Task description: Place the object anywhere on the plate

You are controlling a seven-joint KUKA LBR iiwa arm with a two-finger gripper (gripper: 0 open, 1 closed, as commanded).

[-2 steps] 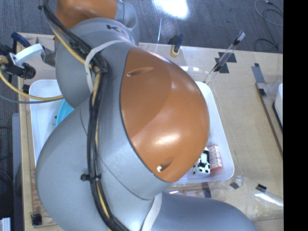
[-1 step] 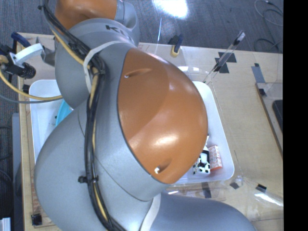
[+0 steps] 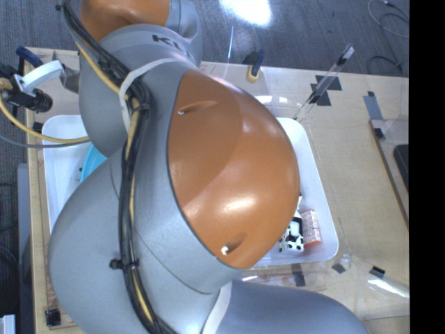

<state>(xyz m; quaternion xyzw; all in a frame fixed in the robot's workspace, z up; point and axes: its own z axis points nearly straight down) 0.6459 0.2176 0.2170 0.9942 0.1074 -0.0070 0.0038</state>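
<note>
At the far left, a yellow cable [image 3: 49,141] loops across the bench edge and over the rim of the left bin [image 3: 52,127]. Inside that bin, a light blue shape [image 3: 90,164] shows in a narrow strip just beside the arm. Too little of it is exposed to tell what it is.

The grey arm [image 3: 90,256] covers the middle of the camera view from top to bottom, with black and yellow cables strapped along its side. Its broad orange band [image 3: 229,172] lies over the gap between the two bins and over most of the right bin [image 3: 309,165]. Its wrist end is under that bulk.

To the right of the band, the right bin's white floor and far wall are exposed. In its near right corner, two small things lie touching. One is a black-and-white item [image 3: 293,236], partly tucked under the edge of the orange band. The other, on its right, is a small orange-and-white pack [image 3: 311,227]. The pack lies flat with its long axis running roughly from the far side of the bin towards the near rim, leaning slightly right at the near end. Both sit close to the bin's near right wall.

Farther right is the pale bench [image 3: 354,152], with a blue clamp [image 3: 255,62] at its far edge and a clear rod [image 3: 327,82] lying at a slant.
</note>
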